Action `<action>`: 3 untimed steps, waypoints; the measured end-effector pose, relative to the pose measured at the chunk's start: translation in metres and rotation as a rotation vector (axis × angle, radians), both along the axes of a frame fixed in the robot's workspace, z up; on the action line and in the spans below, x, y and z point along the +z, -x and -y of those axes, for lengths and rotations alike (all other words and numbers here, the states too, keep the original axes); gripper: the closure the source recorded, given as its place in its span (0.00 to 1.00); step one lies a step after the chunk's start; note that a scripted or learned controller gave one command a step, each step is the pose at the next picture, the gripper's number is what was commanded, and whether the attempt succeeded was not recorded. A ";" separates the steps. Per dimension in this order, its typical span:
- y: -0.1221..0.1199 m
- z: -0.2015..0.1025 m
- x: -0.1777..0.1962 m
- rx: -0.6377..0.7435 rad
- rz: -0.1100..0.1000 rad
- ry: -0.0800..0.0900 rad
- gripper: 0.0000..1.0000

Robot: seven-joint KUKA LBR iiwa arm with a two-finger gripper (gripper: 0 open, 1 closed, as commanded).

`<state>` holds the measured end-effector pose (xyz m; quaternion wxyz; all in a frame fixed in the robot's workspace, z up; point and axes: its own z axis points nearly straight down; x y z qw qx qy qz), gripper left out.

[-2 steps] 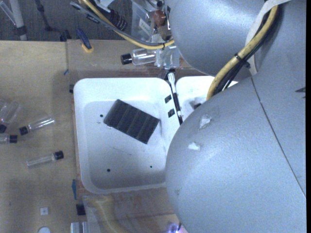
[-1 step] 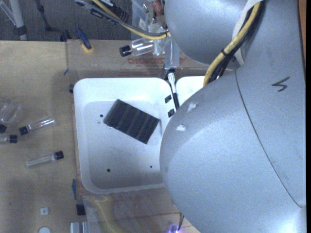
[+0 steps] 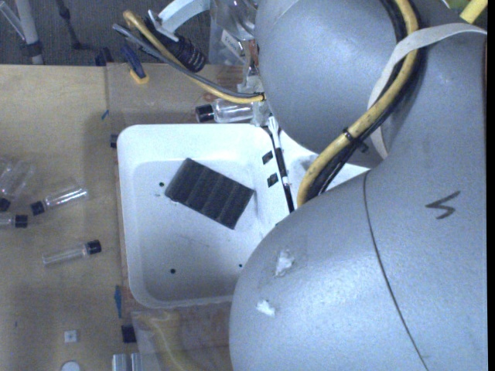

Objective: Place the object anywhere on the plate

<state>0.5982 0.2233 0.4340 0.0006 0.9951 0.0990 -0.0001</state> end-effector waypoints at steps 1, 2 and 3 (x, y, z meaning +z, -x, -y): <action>0.105 -0.001 -0.137 0.041 -0.005 0.000 1.00; 0.024 0.000 -0.108 0.001 0.001 0.001 1.00; 0.096 -0.001 -0.093 0.266 -0.007 0.000 1.00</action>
